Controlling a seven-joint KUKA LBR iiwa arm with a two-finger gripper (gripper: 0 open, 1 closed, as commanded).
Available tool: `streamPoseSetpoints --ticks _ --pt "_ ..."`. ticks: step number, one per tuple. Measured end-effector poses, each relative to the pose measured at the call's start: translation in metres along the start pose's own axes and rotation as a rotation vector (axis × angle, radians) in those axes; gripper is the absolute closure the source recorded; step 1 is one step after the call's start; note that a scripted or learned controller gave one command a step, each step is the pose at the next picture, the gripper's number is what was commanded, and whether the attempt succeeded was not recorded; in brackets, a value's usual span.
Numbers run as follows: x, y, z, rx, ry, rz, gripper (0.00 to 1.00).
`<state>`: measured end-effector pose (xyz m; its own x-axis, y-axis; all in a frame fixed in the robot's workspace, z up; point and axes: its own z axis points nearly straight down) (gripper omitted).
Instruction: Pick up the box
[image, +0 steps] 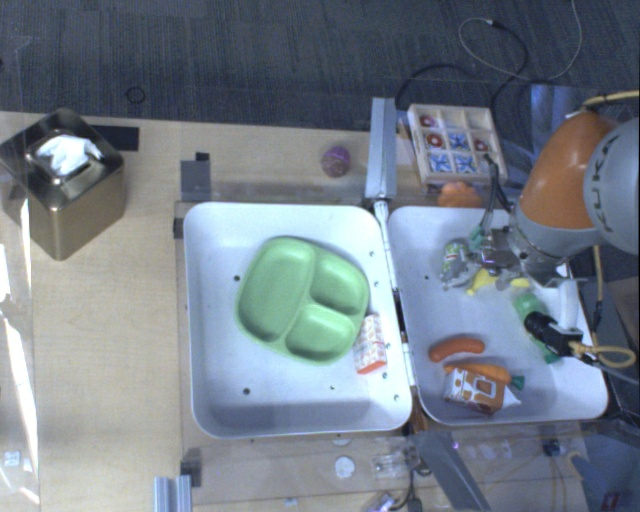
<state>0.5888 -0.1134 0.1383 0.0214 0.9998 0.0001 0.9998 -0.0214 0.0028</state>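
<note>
Box (370, 344), small, white and red, is seen lying in the left bin (205, 330), well to the left of the gripper (487, 256) and nearer the front edge of the bench. It is pressed against the lower right rim of a green divided plate (303, 297), which is set further left again.

The gripper is held over the back half of the right bin (590, 400), below the arm's orange band (560, 180). Whether it is spread or closed cannot be told, and nothing can be made out gripped in it. A crumpled green and silver item (455, 259) is found just to its left, and a small yellow piece (480, 281) just in front of it.

A second box (478, 389), orange and brown, is laid flat well in front of the gripper, near the right bin's front wall. An orange-red sausage (457, 348) is placed between that box and the gripper, apart from both.
</note>
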Motion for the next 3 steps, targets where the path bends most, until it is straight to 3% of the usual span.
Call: streamPoseSetpoints --ticks 1,2,3 --pt "0.008 0.048 0.051 -0.006 -0.001 -0.055 0.0" --pt "0.008 0.051 0.036 -0.017 -0.002 -0.057 1.0" --pt "0.099 -0.035 -0.048 -0.005 0.0 -0.424 1.0"
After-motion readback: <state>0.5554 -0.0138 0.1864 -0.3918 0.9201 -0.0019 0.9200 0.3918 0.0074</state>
